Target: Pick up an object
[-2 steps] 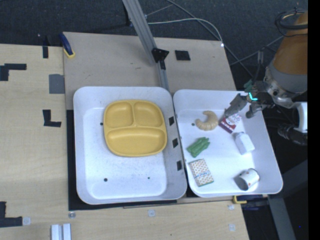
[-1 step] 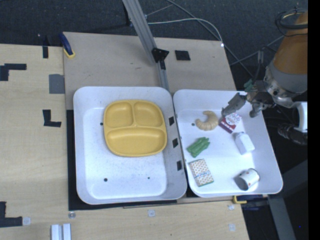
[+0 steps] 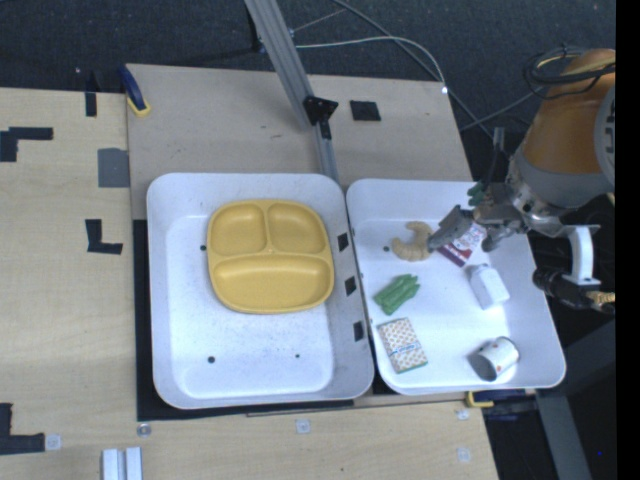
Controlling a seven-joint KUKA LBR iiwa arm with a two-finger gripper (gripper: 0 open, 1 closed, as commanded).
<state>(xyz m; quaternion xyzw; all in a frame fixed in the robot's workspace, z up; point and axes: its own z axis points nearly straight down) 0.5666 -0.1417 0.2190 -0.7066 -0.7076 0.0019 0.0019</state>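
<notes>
One camera watches me, fixed above the surface and looking down at a slant, so the far edge lies toward 12 o'clock and the near edge toward 6. It sits far enough back to take in both white bins whole: the left bin at about 8 o'clock of centre, the right bin at about 4 o'clock. Dark floor runs along the top, past the surface. My arm comes into the frame from 3 o'clock, its orange band near the right edge. A slanted metal pole crosses the picture near 12 o'clock.
</notes>
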